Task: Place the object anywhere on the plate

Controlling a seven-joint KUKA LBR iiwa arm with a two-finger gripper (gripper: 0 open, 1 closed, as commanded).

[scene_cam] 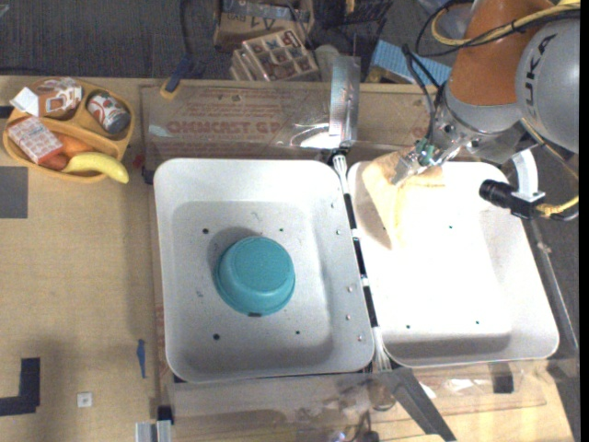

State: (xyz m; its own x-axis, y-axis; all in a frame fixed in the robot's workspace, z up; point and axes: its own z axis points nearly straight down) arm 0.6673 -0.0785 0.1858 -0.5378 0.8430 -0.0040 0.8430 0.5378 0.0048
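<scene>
The arm [515, 53] rises closest to the lens at the upper right, its orange band above the grey wrist; below it the gripper [416, 159] hangs over the far left corner of the right bin [460, 339], and whether it is spread or pressed together cannot be told; a small greenish bit shows at its tip, too small to name, so nothing can be said to be held. A bright glare lies on the bin floor just under the gripper.

The plate [256, 274], a round teal dish, sits in the left bin [184, 191], a little toward the near side of its floor, apart from all four walls and well apart from the gripper; the two bins touch along their shared rim. A black plug [502, 193] on a cable juts over the right bin's far right edge.

Behind the bins lies a wooden board [230, 122] with faded red lettering; at the far left of the bench a yellow tray [23, 141] holds a banana [97, 165] and small food packets; a blue pen [141, 357] lies on the bench beside the left bin's near left corner.
</scene>
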